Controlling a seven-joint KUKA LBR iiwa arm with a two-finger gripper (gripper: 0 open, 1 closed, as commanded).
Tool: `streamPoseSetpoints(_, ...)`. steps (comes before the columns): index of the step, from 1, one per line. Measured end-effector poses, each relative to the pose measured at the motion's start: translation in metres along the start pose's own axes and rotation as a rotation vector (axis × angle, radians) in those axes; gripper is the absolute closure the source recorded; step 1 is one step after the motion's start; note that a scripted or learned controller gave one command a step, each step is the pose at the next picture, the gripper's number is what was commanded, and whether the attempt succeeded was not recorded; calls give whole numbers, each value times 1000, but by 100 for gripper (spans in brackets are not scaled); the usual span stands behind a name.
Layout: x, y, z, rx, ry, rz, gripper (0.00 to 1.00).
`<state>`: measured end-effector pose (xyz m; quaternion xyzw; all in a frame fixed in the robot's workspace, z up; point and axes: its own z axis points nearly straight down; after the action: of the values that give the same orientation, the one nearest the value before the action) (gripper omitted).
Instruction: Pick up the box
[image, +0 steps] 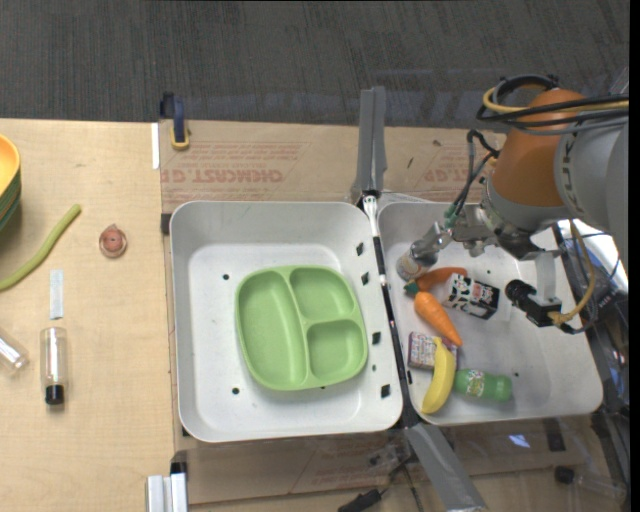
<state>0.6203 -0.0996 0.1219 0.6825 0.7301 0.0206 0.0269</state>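
Observation:
A small flat box (422, 349) with a pink and yellow face lies in the right bin (560, 385), against its left wall. A black-and-white cow-print carton (471, 295) lies near the bin's middle. My gripper (416, 260) hangs low in the bin's upper left part, above and left of the carton and well above the small box. Just under the gripper sits an orange-red item (438, 276). Nothing is seen held in the gripper.
A carrot (437, 317), a banana (439, 378) and a green bottle (484, 386) crowd around the small box. The left bin (200, 300) holds a green divided plate (300, 326). Loose items lie on the bench at far left.

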Motion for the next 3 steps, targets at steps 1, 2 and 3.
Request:
streamPoseSetpoints(1,0,-4,0,0,0,-46,0)
streamPoseSetpoints(2,-5,-30,-15,50,3,178,0)
streamPoseSetpoints(3,-34,-12,17,68,5,130,0)
